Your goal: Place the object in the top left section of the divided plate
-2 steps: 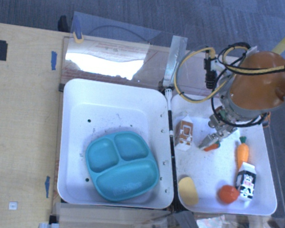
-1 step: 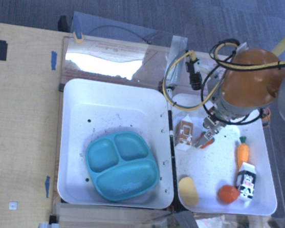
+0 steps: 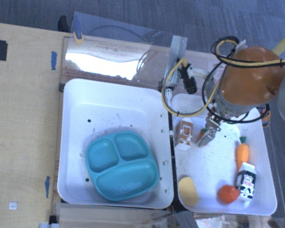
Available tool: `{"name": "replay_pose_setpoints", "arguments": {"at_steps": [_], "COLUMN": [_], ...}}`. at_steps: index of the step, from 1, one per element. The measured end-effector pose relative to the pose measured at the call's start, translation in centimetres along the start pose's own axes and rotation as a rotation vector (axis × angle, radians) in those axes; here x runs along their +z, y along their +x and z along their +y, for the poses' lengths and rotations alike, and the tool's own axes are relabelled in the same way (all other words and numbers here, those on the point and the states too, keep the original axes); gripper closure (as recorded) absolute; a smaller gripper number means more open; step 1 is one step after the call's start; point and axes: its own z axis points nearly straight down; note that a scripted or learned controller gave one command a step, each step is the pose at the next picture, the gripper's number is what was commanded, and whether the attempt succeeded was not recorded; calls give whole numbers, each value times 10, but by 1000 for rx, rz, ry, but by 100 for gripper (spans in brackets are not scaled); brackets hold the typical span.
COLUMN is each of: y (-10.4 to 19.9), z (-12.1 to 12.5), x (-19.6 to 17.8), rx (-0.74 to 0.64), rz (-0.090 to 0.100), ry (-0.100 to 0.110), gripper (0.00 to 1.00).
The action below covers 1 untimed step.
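Observation:
A blue divided plate (image 3: 120,166) lies in the left bin (image 3: 78,108), turned a little, with two small sections at the back and one large section at the front. All three sections hold nothing. My gripper (image 3: 206,136) hangs low in the right bin (image 3: 269,152), near its back left, under the orange wrist. Just left of it lies a small brown and white carton (image 3: 184,133), beside the gripper and not in it.
In the right bin also lie a carrot (image 3: 242,152), a black and white carton (image 3: 246,183), a red tomato (image 3: 228,194) and a yellow piece (image 3: 188,191). Cables (image 3: 179,84) loop over the divider at the back.

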Motion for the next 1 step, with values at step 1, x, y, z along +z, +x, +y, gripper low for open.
{"name": "replay_pose_setpoints", "arguments": {"at_steps": [1], "y": [39], "z": [20], "x": [1], "rx": [65], "rz": [1], "ry": [-1], "gripper": [100]}}
